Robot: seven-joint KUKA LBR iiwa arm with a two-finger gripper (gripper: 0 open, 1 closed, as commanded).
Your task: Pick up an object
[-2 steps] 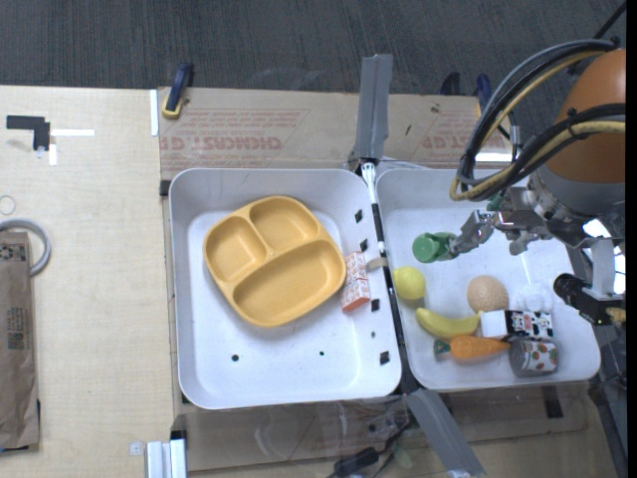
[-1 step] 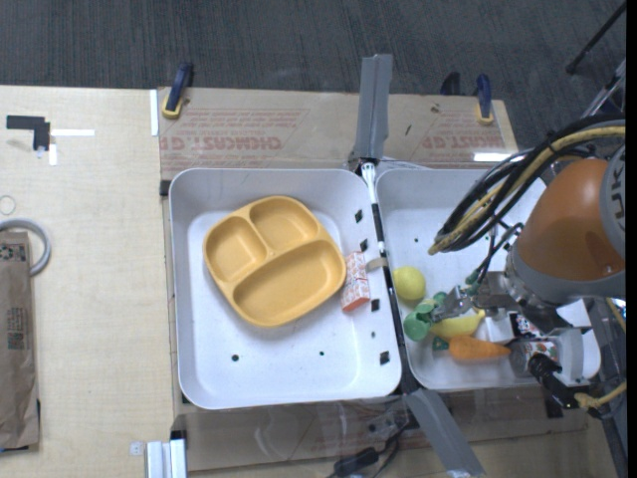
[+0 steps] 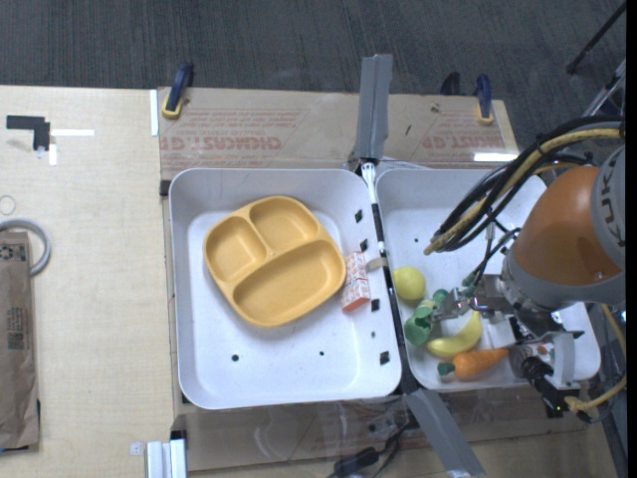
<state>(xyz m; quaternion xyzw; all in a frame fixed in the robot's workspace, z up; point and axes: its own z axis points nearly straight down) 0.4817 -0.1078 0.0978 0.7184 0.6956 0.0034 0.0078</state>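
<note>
1. Banana (image 3: 456, 341), our likeliest target, lay in the right bin (image 3: 418, 199), low in its 7 o'clock quarter, among a lemon (image 3: 409, 283), a carrot (image 3: 478, 361) and some green pieces (image 3: 421, 324).
2. We saw the gripper (image 3: 460, 303) just above the banana's upper end, at about its 12 o'clock; whether they touched we could not tell.
3. We could not tell whether the jaws were released or clenched, since wrist and cables hid them.
4. We read the banana's long axis as running from 8 o'clock to 2 o'clock, its upper tip pointing toward the wrist.
5. We placed the carrot just beside the banana at its 5 o'clock, lying nearly parallel, and the lemon at its 11 o'clock.
6. We noted the left bin (image 3: 289, 386) holding a yellow divided plate (image 3: 274, 259), with a small orange packet (image 3: 356, 282) at the plate's 3 o'clock.
</note>
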